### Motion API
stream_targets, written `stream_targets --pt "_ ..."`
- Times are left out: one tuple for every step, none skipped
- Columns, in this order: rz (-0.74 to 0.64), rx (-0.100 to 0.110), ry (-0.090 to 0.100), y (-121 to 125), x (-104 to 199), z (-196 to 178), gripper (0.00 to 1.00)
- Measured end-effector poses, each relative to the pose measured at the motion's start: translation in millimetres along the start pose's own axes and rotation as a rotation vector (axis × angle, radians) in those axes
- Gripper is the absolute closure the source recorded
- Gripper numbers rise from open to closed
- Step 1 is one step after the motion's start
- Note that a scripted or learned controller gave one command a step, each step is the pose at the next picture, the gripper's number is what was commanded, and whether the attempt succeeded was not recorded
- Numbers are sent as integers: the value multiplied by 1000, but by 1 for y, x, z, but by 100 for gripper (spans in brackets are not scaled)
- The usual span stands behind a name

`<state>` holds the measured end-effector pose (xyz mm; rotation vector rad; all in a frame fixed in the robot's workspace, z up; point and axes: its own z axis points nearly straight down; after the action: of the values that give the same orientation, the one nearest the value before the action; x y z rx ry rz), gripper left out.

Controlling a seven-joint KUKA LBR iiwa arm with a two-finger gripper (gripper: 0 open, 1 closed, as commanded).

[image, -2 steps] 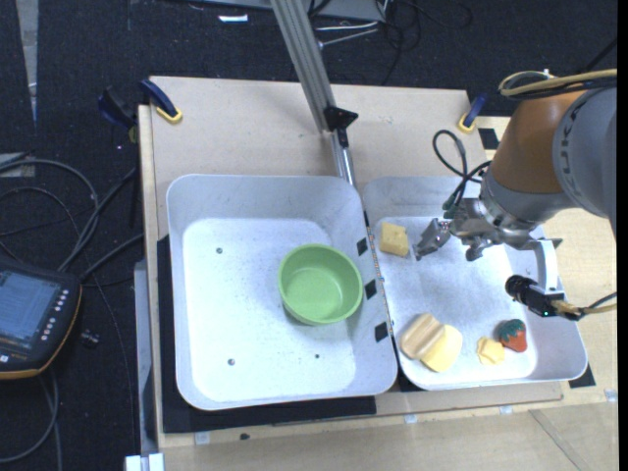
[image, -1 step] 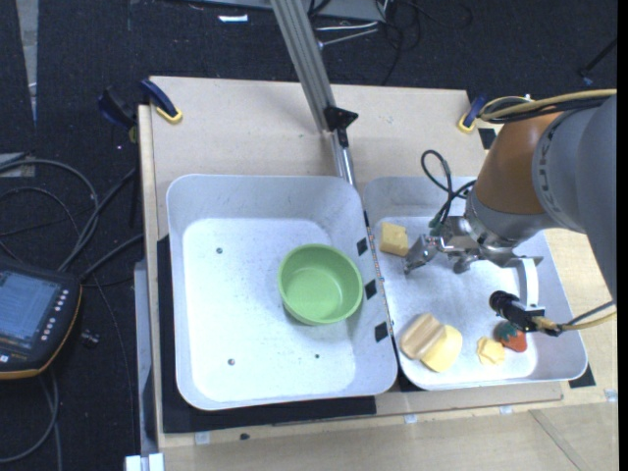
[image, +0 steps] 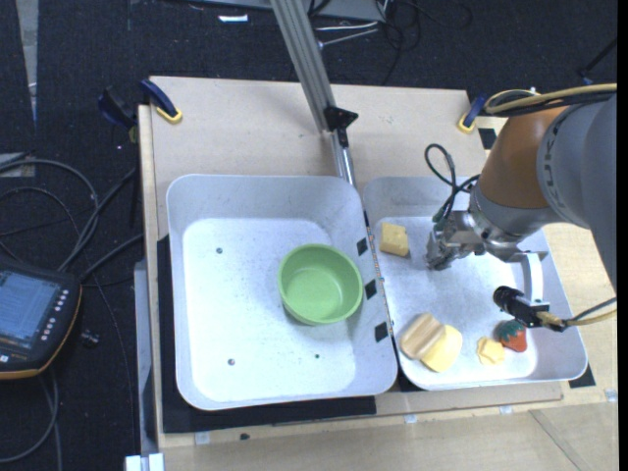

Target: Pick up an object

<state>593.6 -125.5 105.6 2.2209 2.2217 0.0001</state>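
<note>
My gripper (image: pixel 439 254) hangs over the right bin (image: pixel 471 292), near its back middle, pointing down at bare floor. A small yellow block (image: pixel 394 239) lies just left of it, close to the bin's left wall. A larger pale yellow piece (image: pixel 431 341) rests at the front of that bin. A small yellow bit (image: pixel 491 350) and a red and green thing (image: pixel 511 336) lie at the front right. A green bowl (image: pixel 320 283) stands in the left bin (image: pixel 226 302), toward its right side. Nothing shows between the gripper's tips.
The two bins meet at a raised divider with black clips (image: pixel 371 287). A slanted metal pole (image: pixel 309 62) runs from the top down to the bins' back. Blue and yellow clamps (image: pixel 157 99) sit at the bench's back corners.
</note>
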Motion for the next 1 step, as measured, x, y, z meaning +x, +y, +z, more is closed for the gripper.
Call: stream_targets --pt "1 -3 0 3 -7 -45 100"
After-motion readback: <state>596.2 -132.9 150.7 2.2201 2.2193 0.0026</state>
